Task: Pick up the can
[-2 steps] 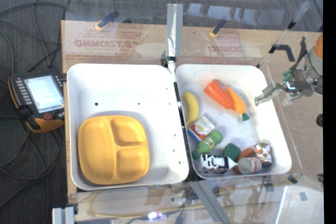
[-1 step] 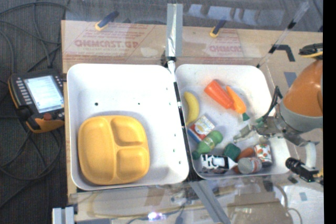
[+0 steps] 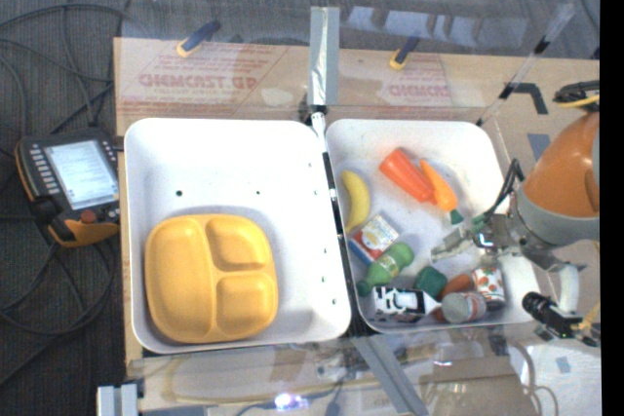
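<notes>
The can (image 3: pixel 470 301) lies on its side in the front right corner of the right bin (image 3: pixel 468 143); it has a silver end and a red and white label. My gripper (image 3: pixel 469 240) hangs over the right side of that bin, a little behind the can and above it. Nothing can be seen held in it. The grey wrist and orange band (image 3: pixel 565 178) reach in from the right.
Around the can lie a small green object (image 3: pixel 429 281), a black and white pack (image 3: pixel 400 303), a green bottle (image 3: pixel 388 266), a small carton (image 3: pixel 378 234), a banana (image 3: pixel 357 198) and two orange pieces (image 3: pixel 417 176). The left bin (image 3: pixel 195 151) holds a yellow divided plate (image 3: pixel 210 280).
</notes>
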`<state>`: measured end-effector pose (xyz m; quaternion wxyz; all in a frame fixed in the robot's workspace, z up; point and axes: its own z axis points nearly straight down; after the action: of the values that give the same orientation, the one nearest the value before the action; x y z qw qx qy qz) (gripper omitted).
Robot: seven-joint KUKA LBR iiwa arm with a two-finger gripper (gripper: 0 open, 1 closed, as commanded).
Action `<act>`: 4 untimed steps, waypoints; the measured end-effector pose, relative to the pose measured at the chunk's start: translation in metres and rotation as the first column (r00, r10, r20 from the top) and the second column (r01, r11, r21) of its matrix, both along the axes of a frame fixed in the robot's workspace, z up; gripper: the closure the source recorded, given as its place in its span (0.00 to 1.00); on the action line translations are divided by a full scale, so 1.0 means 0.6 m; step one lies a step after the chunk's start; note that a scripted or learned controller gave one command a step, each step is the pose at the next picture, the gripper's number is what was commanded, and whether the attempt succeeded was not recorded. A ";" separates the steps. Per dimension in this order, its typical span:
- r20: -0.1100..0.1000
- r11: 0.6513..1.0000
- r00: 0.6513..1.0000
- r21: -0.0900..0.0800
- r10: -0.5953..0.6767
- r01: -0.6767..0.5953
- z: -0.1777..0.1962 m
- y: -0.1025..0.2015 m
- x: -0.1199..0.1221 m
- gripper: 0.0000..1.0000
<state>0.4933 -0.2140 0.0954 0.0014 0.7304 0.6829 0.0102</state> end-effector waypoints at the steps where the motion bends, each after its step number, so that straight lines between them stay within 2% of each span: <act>1: 0.003 1.000 1.000 -0.006 -0.012 0.012 -0.002 0.007 0.000 0.00; 2: -0.002 0.999 0.999 -0.005 0.046 -0.046 -0.002 0.003 -0.001 0.00; 3: 0.004 1.000 1.000 -0.007 -0.023 0.023 -0.003 0.010 0.001 0.00; 4: -0.001 0.999 0.999 -0.010 0.037 -0.037 -0.004 0.009 -0.001 0.00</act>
<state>0.4926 -0.2089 0.0931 0.0046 0.7175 0.6965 0.0067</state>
